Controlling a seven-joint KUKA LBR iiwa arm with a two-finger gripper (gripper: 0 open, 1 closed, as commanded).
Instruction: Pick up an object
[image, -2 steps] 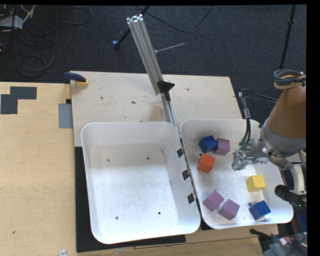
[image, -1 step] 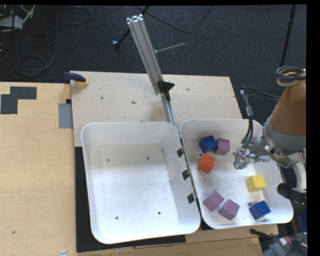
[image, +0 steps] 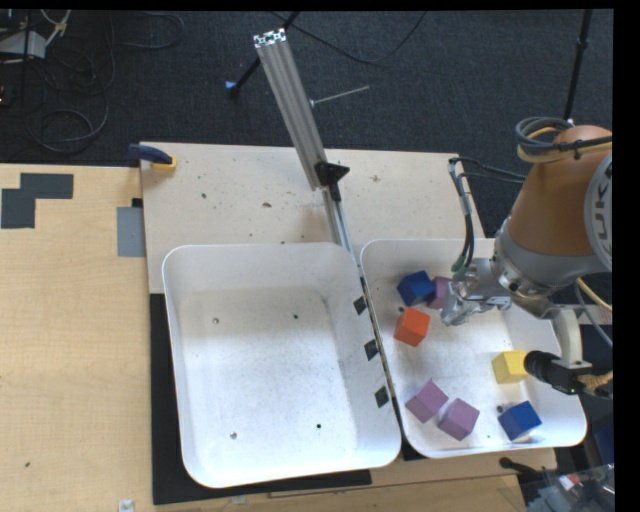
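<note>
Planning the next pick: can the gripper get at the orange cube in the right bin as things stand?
Probably yes. The orange cube lies apart from the other blocks, with nothing on top, and the gripper hangs just beside it in the right bin.

Left bin (image: 190, 300) is wide open; right bin (image: 560, 425) is crowded with blocks, orange block (image: 411, 327) near the divider, open floor mid-bin.

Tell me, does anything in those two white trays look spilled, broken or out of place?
Nothing stands out. The coloured blocks, such as the orange block and yellow block, lie loosely scattered in the right tray. The left tray has small dark specks, nothing spilled or broken.
</note>
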